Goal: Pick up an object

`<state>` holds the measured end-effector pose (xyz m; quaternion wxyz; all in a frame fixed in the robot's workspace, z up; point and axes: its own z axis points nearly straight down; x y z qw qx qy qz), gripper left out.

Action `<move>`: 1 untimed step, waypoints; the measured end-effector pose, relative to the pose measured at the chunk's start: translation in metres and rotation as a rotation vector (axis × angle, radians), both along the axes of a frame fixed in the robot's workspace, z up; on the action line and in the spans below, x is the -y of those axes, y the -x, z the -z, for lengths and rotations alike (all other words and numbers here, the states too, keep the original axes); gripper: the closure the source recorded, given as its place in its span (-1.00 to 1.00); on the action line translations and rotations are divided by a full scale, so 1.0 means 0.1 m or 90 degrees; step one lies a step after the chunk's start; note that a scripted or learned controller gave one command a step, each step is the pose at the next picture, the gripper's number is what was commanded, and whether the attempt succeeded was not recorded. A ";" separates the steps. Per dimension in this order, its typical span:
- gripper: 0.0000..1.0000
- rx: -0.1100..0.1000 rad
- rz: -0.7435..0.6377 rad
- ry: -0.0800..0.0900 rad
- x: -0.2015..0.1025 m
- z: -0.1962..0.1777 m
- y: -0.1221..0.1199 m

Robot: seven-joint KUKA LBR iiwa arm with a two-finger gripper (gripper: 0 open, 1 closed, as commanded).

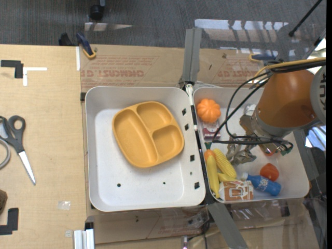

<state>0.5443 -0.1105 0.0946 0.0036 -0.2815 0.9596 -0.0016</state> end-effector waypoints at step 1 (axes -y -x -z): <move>1.00 -0.001 0.233 -0.002 -0.19 0.01 -0.29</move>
